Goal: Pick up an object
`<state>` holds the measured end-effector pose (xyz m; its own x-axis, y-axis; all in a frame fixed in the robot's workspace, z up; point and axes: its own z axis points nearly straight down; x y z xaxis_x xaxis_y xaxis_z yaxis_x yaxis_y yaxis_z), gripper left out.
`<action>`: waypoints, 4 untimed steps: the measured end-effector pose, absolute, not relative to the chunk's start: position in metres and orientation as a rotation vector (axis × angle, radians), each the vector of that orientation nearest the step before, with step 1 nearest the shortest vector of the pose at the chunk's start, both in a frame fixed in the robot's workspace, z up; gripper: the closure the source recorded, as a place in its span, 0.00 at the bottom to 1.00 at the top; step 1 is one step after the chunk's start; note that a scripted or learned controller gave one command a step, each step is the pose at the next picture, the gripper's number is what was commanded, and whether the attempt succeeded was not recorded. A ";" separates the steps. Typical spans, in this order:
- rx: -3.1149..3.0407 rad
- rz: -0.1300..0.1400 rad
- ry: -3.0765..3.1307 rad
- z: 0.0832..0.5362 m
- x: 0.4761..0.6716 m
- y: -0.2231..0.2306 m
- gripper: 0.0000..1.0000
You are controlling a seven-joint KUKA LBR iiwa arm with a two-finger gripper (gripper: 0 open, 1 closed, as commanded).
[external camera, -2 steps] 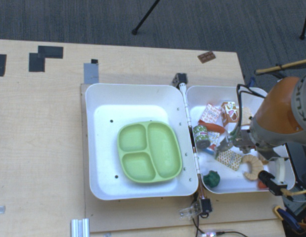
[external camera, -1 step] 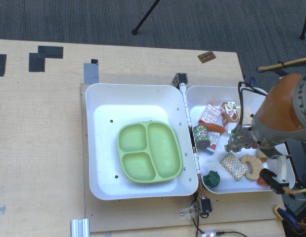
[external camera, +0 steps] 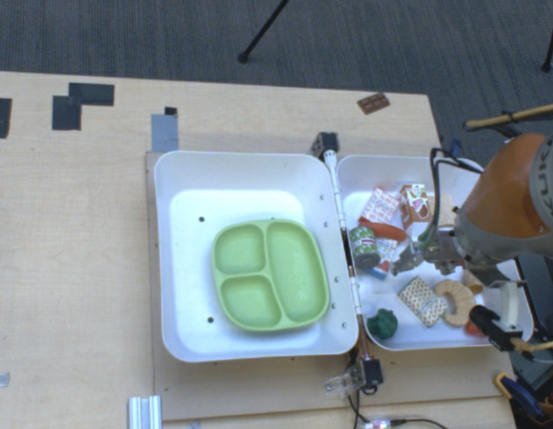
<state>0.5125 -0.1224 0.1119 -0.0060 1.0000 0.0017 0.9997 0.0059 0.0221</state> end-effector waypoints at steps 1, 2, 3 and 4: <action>2.202 0.030 2.218 0.122 0.514 -0.122 1.00; 2.202 0.030 2.219 0.122 0.514 -0.122 0.00; 2.213 0.008 2.218 0.087 0.489 -0.094 0.00; 2.209 0.013 2.217 0.098 0.491 -0.093 1.00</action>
<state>0.4913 -0.0933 0.0982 -0.0038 1.0000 -0.0024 0.9999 0.0038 0.0145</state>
